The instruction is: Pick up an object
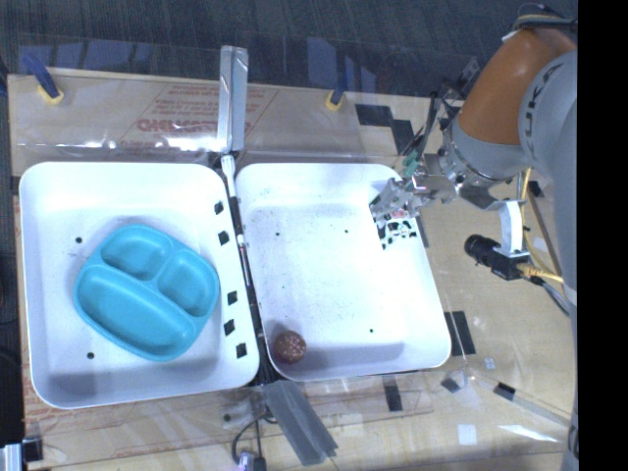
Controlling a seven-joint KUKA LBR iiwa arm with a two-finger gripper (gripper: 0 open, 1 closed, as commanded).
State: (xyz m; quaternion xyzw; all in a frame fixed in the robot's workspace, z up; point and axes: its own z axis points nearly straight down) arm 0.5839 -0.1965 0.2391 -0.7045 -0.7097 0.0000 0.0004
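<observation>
While the gripper point(395, 207) is held over the far right rim of the right bin point(339, 263), whether its fingers are spread or pressed together cannot be told, and nothing is seen between them. A small brown ball point(288, 345) is left in that bin's near left corner, well apart from the gripper, and is judged the likeliest pick. A blue divided tray point(147, 290) is kept flat in the left bin point(49, 263), presumably as a bulkier, harder target.

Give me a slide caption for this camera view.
End effector over right bin's far edge; brown ball near corner; blue tray in left bin.
</observation>
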